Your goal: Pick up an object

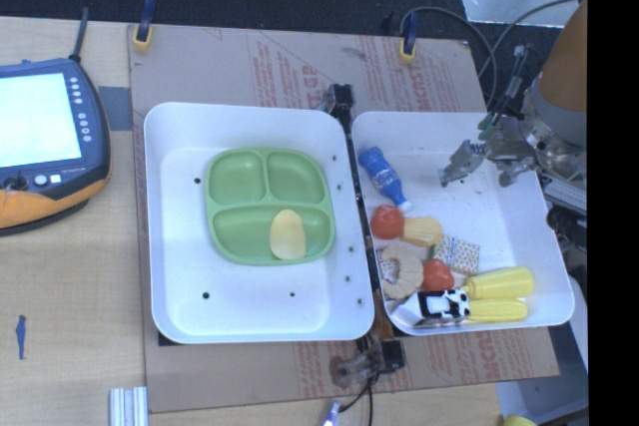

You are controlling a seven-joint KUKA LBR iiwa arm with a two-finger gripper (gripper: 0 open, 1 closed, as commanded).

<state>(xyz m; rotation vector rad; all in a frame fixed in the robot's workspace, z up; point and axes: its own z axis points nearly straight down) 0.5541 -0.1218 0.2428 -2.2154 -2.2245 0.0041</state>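
My gripper (482, 173) hangs over the upper right part of the right bin (519, 224), open, with nothing between its fingers. Below and left of it lie the toys. A blue bottle (382, 175) is near the bin's left wall. Under it sit a red tomato (387, 221) and a yellow piece (424, 231). Further down are a tan cookie (399, 271), a small red piece (437, 274), a black-and-white toy (442, 304) and two long yellow pieces (497, 285). The gripper touches none of them.
The left bin (180, 244) holds a green divided plate (270, 205) with a pale yellow oval piece (288, 234) in its front compartment. A tablet-like pendant (45, 140) lies on the bench at far left. Cables run behind the right bin.
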